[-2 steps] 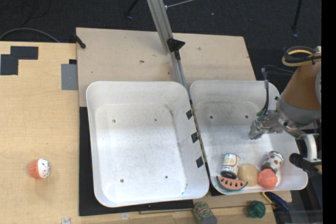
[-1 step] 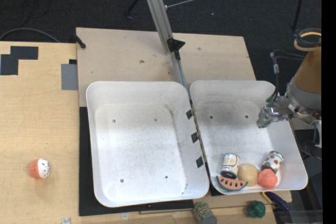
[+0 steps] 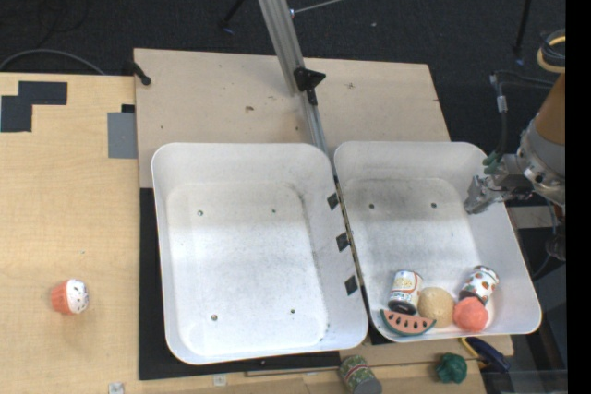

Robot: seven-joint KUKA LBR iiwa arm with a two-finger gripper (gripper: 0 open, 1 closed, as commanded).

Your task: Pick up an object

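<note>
Gripper [image 3: 480, 191] hangs at the far right rim of the right bin [image 3: 406, 166], just over its edge, and from where I stand I can't tell how it is set or whether anything is in it; it looks bare, but that is only a judgement. Behind it the arm [image 3: 554, 138] comes in from the right, grey wrist under an orange band. All the likely targets sit bunched in the near right corner of that bin: a small can [image 3: 404, 289] with a printed label, a tan ball [image 3: 434, 304] touching it, a watermelon slice [image 3: 407, 323] lying flat in front of both, an orange-red ball [image 3: 471, 315], and a small jar [image 3: 480, 281] leaning just behind that ball. They seem to have gathered where the floor curves up to the wall. That crowding makes a clean grab awkward, since fingers coming down on one piece may knock its neighbour or hit the rim. The rest of the right bin is open, so there is plenty of room to travel toward the corner. The left bin [image 3: 185, 198] holds nothing I can see. Off the bins, a small red and white toy [image 3: 69, 297] rests on the wooden table [image 3: 55, 198] to the left, and a green lump [image 3: 452, 368] lies past the near edge.
</note>
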